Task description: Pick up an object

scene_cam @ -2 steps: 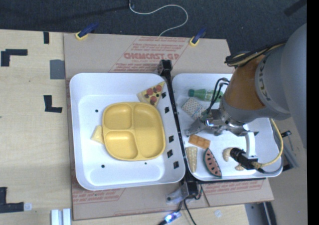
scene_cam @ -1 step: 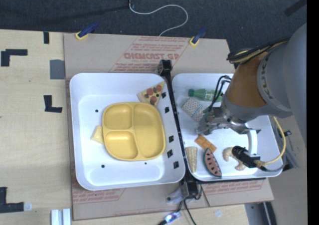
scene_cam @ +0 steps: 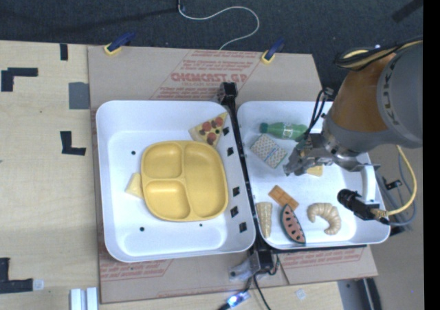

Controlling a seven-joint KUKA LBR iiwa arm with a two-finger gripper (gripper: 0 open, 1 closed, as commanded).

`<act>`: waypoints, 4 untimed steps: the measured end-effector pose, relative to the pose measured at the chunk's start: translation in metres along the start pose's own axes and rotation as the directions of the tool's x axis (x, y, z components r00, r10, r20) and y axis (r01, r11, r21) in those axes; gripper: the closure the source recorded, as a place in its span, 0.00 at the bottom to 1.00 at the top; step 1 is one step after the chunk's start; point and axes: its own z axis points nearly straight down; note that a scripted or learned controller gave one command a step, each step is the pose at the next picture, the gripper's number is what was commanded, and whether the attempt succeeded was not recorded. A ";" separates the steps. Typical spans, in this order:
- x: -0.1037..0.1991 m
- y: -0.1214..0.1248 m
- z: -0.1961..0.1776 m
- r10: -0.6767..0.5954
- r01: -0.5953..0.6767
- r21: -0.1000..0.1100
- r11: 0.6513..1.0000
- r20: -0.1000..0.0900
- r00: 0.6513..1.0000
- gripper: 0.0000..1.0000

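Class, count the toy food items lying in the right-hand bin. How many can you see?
6: green bottle at the back, checkered packet, cracker, cone, watermelon slice, croissant. The end effector may hide more; something yellow peeks beside it.

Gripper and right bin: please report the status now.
Gripper low in right bin, over yellow piece. Nothing seen held. Blue checkered packet, green bottle close beside.

Robotics lab: cardboard-lined bench (scene_cam: 41, 164), clamped white bins (scene_cam: 110, 164), trailing cable (scene_cam: 227, 13).

The tool (scene_cam: 300, 162) hangs low in the right bin (scene_cam: 364, 233), seemingly touching a yellow piece (scene_cam: 315, 171).
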 end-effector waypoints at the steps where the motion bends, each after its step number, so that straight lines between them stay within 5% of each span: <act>1: 0.011 0.004 -0.051 -0.002 0.002 -0.001 1.000 0.000 1.000 1.00; 2: 0.011 0.005 -0.071 -0.002 0.002 0.002 1.000 -0.001 1.000 1.00; 4: 0.022 0.083 -0.080 -0.003 0.003 0.002 1.000 -0.001 1.000 1.00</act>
